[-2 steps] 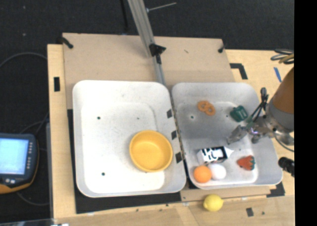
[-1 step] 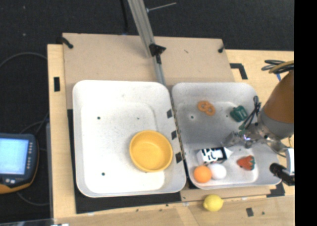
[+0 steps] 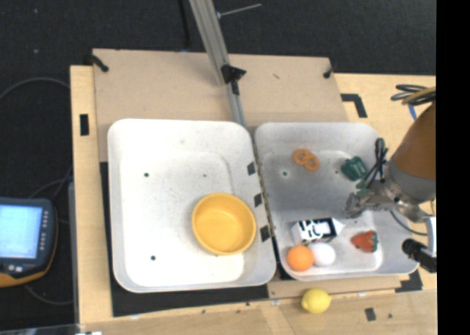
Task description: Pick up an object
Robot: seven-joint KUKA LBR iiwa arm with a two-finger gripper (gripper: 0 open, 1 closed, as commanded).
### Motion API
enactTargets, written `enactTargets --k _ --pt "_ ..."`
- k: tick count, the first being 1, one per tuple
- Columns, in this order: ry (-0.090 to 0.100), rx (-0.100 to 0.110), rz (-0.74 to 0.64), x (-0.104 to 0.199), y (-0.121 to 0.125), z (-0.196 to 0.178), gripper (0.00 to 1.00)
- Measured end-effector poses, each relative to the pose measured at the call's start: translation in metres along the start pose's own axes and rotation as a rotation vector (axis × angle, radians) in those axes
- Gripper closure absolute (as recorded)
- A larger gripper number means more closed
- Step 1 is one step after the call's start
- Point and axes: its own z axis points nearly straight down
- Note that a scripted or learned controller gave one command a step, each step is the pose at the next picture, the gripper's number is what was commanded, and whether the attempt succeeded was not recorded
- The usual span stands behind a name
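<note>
You will find print on just one item: the small black-and-white box (image 3: 316, 229) in the right bin (image 3: 294, 142) carries white marks on black, too blurred for you to read as letters or a brand. The handheld screen (image 3: 23, 238) beyond the table's (image 3: 183, 84) left edge glows pale blue, with nothing legible on it. The jaws (image 3: 361, 201) sit low over the right bin at about 3 o'clock from its centre, under the grey wrist and orange band (image 3: 420, 146); you cannot tell from this slanted view whether they are spread or pressed together, and nothing can be seen between them. Just at 12 o'clock of the jaws lies a dark green object (image 3: 354, 168), close to the cabling, and you cannot tell whether they touch. At 6 o'clock of the jaws lies a red object (image 3: 364, 240), apart from them. An orange ball (image 3: 299, 258) and a white ball (image 3: 323, 255) rest side by side, touching, against the bin's near rim, just below the box. An orange pretzel-like piece (image 3: 306, 159) lies at 12 o'clock in that bin. In the left bin (image 3: 147, 150) a yellow bowl (image 3: 223, 222) stands upright at about 4 o'clock. A yellow lemon (image 3: 316, 300) sits on the table outside the bins, just below the right bin.
</note>
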Motion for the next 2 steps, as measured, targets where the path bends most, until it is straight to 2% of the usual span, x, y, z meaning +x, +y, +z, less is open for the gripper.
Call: enactTargets --k 2 --pt "-0.001 0.003 -0.009 0.001 0.0 -0.089 1.0"
